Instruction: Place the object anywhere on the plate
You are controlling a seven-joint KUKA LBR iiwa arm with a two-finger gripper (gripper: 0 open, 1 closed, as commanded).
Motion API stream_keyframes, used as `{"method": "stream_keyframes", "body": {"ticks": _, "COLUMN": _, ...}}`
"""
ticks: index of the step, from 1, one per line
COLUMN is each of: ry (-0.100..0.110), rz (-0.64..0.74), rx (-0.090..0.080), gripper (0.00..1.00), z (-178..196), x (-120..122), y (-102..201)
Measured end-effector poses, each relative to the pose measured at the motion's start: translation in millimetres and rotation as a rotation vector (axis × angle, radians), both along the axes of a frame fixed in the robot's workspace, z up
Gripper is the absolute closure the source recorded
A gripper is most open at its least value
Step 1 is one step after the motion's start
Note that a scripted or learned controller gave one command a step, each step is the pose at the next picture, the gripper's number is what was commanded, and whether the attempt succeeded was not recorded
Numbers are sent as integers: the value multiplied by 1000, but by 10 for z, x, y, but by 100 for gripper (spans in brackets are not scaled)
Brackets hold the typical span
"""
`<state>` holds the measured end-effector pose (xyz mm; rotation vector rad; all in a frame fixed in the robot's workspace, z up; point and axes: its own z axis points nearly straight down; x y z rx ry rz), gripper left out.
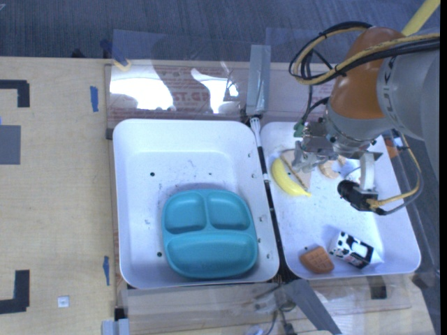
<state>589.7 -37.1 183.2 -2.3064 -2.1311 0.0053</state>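
Nearest me in the right bin (405, 253) I log a brown lump (317, 260) beside a black-and-white object (351, 250). The banana (288, 178) lies at that bin's upper left, the gripper (307, 156) directly above it; I cannot tell its grasp state. The teal plate (209, 233) sits in the left bin (133, 187).

Gripper (305, 160) low in right bin (391, 257) beside banana (288, 179); teal plate (208, 234) in left bin (133, 187)
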Motion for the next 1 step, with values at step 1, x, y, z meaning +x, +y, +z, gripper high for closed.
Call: {"method": "stream_keyframes", "body": {"ticks": 1, "ry": -6, "rz": 148, "rx": 3, "gripper": 100, "z": 591, "x": 334, "y": 980}}
